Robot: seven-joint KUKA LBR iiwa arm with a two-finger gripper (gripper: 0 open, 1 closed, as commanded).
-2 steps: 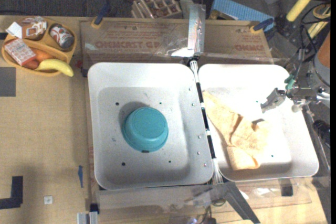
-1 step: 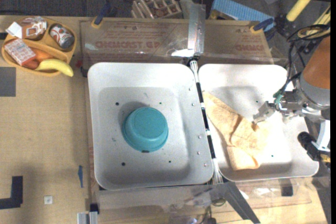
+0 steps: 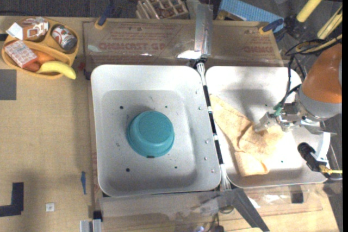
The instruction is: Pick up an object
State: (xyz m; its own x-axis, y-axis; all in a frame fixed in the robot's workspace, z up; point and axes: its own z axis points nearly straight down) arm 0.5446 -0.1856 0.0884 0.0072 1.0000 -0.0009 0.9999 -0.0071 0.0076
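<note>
A teal bowl (image 3: 151,133) lies upside down in the middle of the left bin (image 3: 106,80). A crumpled tan cloth (image 3: 243,145) is spread across the left and middle of the right bin (image 3: 244,80). My gripper (image 3: 262,123) reaches in from the right and is low over the cloth's upper right part, at or just above its surface. The grey wrist and the orange band (image 3: 324,80) sit over the right bin's right side. Nothing is visibly lifted off either bin's floor.
A yellow tray (image 3: 32,62) with a banana and small food items sits on the bench at the far left. Flattened cardboard (image 3: 141,43) lies behind both bins. Cables and a black fitting (image 3: 310,155) hang by the right bin's right rim.
</note>
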